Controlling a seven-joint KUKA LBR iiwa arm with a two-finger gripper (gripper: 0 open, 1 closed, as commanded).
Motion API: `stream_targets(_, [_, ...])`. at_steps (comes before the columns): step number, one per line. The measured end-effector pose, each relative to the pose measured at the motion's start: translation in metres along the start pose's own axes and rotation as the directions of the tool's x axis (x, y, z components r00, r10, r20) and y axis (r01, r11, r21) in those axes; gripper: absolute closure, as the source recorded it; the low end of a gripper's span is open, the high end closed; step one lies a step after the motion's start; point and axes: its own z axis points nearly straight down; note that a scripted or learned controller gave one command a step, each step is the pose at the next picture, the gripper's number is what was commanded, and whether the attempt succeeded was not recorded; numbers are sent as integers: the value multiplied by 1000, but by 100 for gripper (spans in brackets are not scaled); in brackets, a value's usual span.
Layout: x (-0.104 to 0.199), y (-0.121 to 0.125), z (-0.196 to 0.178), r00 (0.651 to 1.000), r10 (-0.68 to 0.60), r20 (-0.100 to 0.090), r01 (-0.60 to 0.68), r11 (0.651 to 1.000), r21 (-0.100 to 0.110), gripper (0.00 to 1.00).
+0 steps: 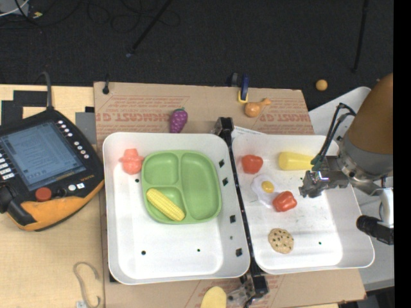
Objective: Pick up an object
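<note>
Red and glossy, a small tomato-like toy (284, 201) lies on the floor of the right bin (347, 252), just to the lower left of the gripper (311, 186) and apart from it. The gripper hangs low over the right bin's middle; its dark fingers are too small and blurred to tell whether they are spread or pressed together, and nothing shows between them. Just left of the gripper, past the red toy, a fried-egg toy (264, 187) with a yellow yolk rests on the bin floor. Above and to the left of the gripper sits a second red piece, pepper-like (252, 163), and right above the gripper a yellow block (295, 160) lies near the bin's far wall. Below and left of the gripper, a chocolate-chip cookie (280, 240) lies flat.

Further left, across the divider, the left bin (167, 255) holds a green sectioned plate (196, 185) with a corn cob (165, 204) in its lower compartment, and a pink toy (130, 161) beside the plate's upper left edge. Beyond the bins, on the cardboard sheet (141, 111), lie a purple grape bunch (178, 119) and an orange pear-like toy (255, 107). Far left on the tabletop (38, 262) rests the teach pendant (45, 165).
</note>
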Motion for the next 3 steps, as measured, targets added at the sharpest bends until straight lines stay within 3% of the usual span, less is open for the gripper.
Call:
stream_targets(1, [52, 20, 8, 1000, -3, -2, 3, 1000, 2, 100])
stream_targets(3, [157, 38, -1, 1000, -4, -2, 4, 1000, 3, 100])
